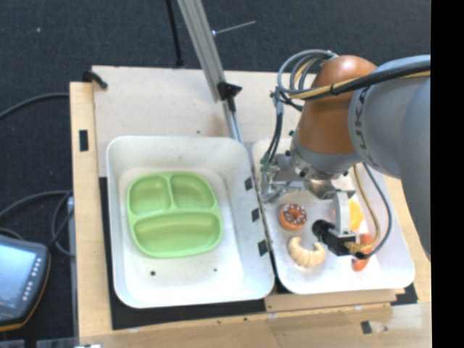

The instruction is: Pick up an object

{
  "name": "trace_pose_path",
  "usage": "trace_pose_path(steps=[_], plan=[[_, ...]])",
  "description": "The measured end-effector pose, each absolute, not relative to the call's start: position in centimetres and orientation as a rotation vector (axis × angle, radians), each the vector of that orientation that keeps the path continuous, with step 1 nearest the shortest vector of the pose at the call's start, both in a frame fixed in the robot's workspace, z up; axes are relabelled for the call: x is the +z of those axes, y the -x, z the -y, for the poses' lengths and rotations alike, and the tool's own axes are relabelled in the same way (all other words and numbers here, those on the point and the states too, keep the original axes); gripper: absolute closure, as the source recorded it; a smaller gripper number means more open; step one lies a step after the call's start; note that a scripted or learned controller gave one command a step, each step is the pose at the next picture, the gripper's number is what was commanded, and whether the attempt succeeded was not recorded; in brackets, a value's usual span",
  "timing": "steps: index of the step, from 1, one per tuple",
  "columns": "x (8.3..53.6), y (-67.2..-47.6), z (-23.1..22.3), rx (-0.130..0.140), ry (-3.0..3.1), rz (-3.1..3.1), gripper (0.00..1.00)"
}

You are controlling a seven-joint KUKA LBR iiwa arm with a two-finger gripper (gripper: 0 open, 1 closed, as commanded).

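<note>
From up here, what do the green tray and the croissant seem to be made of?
The green tray looks like moulded plastic: uniform colour, soft sheen, rounded compartments. The croissant is probably a plastic or rubber toy, pale tan and smooth with neat ridges, though real pastry can't be ruled out at this size.

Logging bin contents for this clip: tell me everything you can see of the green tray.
The green tray is a light green divided plate, smooth and plastic-looking, with rounded corners. It has three compartments: two smaller ones along its far side and one long one along its near side, and all three look bare. It lies flat and upright, roughly in the middle of the left white bin, resting on the bin's floor and clear of its walls. Nothing else touches it; the gripper is over the right bin.
</note>
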State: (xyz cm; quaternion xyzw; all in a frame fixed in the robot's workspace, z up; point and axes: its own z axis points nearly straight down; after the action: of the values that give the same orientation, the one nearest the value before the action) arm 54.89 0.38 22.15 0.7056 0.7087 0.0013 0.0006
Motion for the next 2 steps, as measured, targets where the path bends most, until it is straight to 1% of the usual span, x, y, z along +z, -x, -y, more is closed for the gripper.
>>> trace_pose_path(steps=[1,2], plan=[[22.1,-54.9,-0.4,0.002,-2.216,-2.226,0.00],[25.6,-55.2,11.9,-0.001,-2.224,-2.210,0.00]])
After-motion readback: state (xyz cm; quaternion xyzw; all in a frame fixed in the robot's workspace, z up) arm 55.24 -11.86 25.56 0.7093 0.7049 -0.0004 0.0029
